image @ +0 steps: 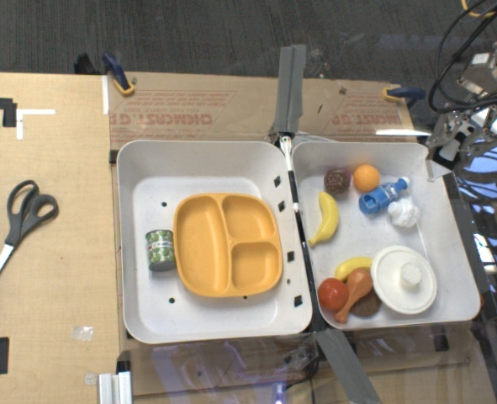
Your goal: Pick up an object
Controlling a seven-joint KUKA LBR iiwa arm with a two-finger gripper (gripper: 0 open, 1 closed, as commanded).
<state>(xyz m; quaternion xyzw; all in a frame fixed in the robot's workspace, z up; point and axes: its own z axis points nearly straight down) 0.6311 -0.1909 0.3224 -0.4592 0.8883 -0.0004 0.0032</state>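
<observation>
The yellow tray (228, 245) sits in the left bin (134, 310), so let's use it as our marker. Nearest to us, to the right of the tray in the right bin (462, 305), there is a red tomato (332, 293), a brown drumstick (356, 293), a small banana (353, 267) and a white lid with a knob (404, 279). They are bunched close and touch each other. Just left of the tray is a little green can (159, 249), lying on its side.

A bit farther back, right of the tray, a long banana (324, 217) lies alone. Its long way runs from near to far, a little slanted. Past it are a dark ball (337, 180), an orange (366, 178), a blue bottle (383, 197) and a white lump (404, 214).

Farthest back, far to the right of the tray, the hand (452, 137) hangs over the right bin's back corner. It holds nothing, and I can't tell how wide it is spread; wires hide it.

The blue bottle and orange are closest to the hand, toward us and to the left of it. I think those are the easiest things to grab. The counter (46, 310) on the left has scissors (19, 221).
</observation>
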